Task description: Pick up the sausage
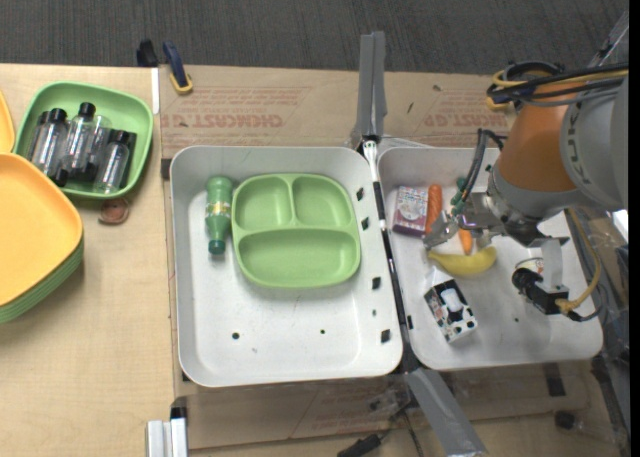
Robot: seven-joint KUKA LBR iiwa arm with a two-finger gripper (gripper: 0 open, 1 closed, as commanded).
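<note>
We saw the hand [447, 230] low in the right bin [500, 350], tips w/ the banana [463, 261] just below it. We couldn't tell whether it was spread or pressed together; the wrist hid too much. The sausage [433, 204], orange-red, lay upright just above-left of the hand, next to a purple packet [410, 208]. A small orange bit [467, 241] showed right by the hand. A black & white box [449, 309] sat further below. Well to the hand's left, in the other bin [200, 345], were a green tray [296, 228] and a green bottle [218, 213].
</note>
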